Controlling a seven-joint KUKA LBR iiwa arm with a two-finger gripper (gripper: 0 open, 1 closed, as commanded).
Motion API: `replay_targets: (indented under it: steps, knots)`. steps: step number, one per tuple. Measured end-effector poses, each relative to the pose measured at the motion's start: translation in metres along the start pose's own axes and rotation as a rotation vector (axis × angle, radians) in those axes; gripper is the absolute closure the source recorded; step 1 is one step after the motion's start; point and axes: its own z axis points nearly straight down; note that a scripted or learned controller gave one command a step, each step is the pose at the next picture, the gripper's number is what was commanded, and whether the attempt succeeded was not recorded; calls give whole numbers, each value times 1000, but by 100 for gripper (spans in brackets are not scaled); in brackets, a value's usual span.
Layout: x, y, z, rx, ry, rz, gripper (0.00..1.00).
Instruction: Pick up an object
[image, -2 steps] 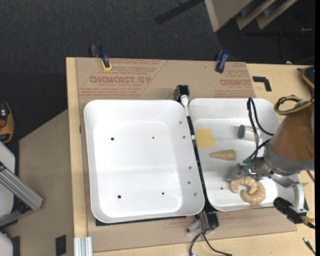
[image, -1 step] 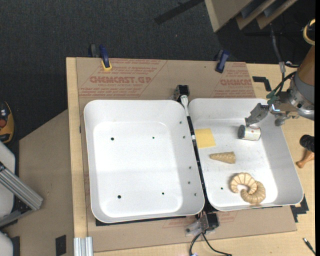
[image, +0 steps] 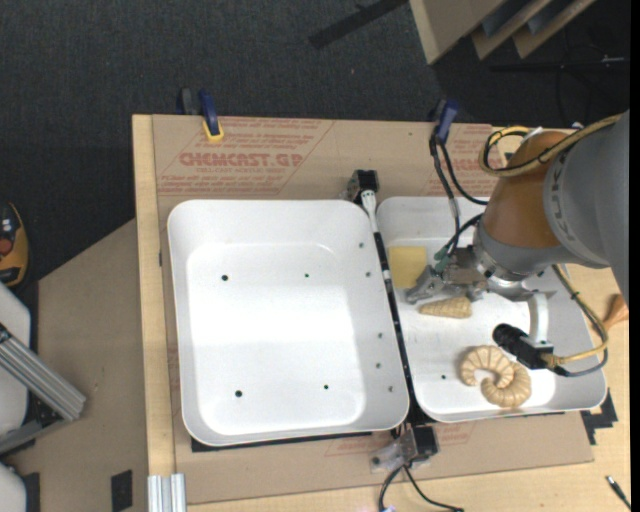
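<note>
Overhead view of the counter (image: 260, 150), a brown board carrying two shallow white bins side by side. The left bin (image: 200, 300) shows bare white floor with small dark holes. In the right bin (image: 430, 400) lie three objects: a pale yellow flat square piece (image: 405, 265) near the dividing wall, a small tan wedge-like piece (image: 447, 308) just below it, and a curled, ribbed tan object resembling a shrimp or croissant (image: 495, 375) nearer the front wall. The grey arm (image: 590, 200) with its orange band (image: 520, 205) reaches in from the right, and the hand (image: 430, 288) sits low in the right bin, its metal tips lying just beside the yellow square and touching or just above the wedge; whether the tips are apart or together cannot be told at this resolution, and no object is visibly between them. The step in hand appears to be the descent or closing phase of a grasp on the wedge or the square. The next move calls for a firm closure around one piece, then a vertical lift clear of the bin wall.
</note>
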Motion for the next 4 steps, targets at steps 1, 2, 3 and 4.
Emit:
replay_targets:
  steps: [1,2,3,4]
  knots:
    - [-4,2,-19,-9,-4,4,100]
    - [35,27,-219,-27,-5,-2,100]
    - [125,48,-171,-1,0,-5,100]
    - [177,47,-280,-19,-1,-3,100]
